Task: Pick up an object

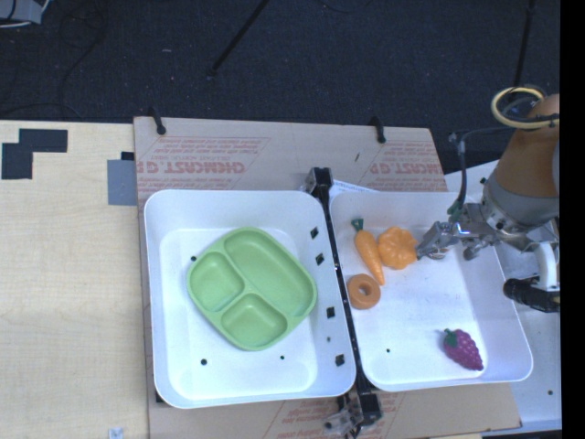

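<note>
Gripper is hovering over the right bin's far-right part, fingers slightly apart, gripping nothing. Orange round toy is sitting just left of the fingertips, touching the carrot, whose long axis is running near-to-far.

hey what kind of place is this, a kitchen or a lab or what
Most likely a robotics lab bench, not a kitchen. A grey arm reaches over two white bins on cardboard, the food is toy-like: a carrot and grapes, and cables trail across the dark floor behind.
</note>
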Robot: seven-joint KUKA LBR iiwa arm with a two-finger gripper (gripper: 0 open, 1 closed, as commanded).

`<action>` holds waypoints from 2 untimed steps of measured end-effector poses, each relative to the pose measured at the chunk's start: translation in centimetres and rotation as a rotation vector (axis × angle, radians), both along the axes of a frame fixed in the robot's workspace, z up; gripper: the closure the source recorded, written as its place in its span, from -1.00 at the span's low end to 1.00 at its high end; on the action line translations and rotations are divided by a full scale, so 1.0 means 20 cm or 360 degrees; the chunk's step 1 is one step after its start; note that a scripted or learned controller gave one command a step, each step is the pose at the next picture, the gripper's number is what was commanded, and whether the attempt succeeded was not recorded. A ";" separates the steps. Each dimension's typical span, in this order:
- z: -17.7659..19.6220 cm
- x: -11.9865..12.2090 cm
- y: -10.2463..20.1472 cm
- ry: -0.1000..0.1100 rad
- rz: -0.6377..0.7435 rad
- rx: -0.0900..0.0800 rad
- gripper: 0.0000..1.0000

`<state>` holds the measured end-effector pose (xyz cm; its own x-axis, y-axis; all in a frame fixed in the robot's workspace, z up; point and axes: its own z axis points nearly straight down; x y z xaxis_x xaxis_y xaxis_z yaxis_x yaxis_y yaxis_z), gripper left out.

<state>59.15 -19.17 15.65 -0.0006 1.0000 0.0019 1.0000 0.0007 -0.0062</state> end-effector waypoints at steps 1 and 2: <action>-0.25 -0.05 0.01 0.0003 -0.0002 0.0001 -1.00; -0.18 -0.05 0.00 -0.0004 -0.0003 -0.0001 1.00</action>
